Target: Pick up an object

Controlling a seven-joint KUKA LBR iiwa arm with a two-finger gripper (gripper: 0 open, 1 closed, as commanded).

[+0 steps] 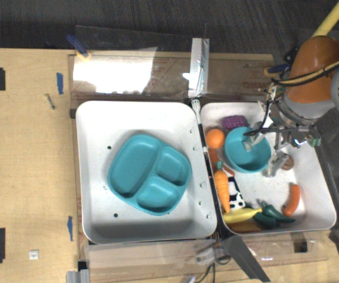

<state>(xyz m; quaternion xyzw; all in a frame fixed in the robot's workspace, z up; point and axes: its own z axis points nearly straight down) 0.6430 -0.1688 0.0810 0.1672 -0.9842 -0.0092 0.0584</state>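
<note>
Light wooden bench (22,175) bearing two white bins side by side: left bin (92,175), right bin (313,184)

The grey arm reaches in from the right, its claw (262,152) pointing down, fingers spread.

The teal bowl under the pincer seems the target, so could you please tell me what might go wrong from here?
1. The pincer sits at the rim of the teal bowl; a thin rim hold could slip or tip it.
2. The bowl lies close to the orange and purple toy, so lifting may knock them.
3. The right bin is crowded, so a dropped bowl could land on the carrot.
</note>
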